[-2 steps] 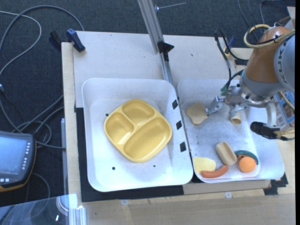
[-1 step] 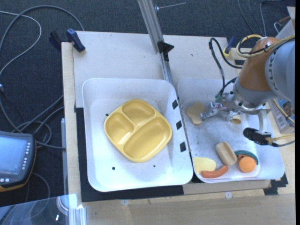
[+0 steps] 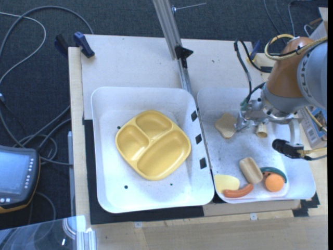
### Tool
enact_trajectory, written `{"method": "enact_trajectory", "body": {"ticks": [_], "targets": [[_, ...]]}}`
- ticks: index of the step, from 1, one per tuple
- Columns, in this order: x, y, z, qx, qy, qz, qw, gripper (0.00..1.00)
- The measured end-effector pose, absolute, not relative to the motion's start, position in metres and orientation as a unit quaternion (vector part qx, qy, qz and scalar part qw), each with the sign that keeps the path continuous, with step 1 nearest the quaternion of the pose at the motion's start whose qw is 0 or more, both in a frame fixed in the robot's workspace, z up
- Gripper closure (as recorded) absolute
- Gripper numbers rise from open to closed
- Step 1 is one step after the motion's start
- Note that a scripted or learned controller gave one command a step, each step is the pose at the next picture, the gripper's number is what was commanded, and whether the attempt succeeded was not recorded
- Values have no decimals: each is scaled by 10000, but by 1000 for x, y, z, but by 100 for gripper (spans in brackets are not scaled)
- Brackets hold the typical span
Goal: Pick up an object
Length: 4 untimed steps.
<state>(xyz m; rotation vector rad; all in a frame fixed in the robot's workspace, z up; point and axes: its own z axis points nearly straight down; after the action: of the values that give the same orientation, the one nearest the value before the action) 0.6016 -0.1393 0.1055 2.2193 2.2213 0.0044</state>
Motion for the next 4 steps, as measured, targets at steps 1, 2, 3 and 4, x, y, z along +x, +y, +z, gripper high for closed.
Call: {"method": "enact_trajectory", "body": {"ticks": [1, 2, 3, 4], "targets": [[600, -136, 170, 7064, 7078, 22, 32, 100], [607, -138, 234, 7063, 7079, 24, 40, 100], [608, -138, 247, 7064, 7078, 13, 19, 100], [595, -84, 255, 7048, 7094, 7, -19, 100]]}}
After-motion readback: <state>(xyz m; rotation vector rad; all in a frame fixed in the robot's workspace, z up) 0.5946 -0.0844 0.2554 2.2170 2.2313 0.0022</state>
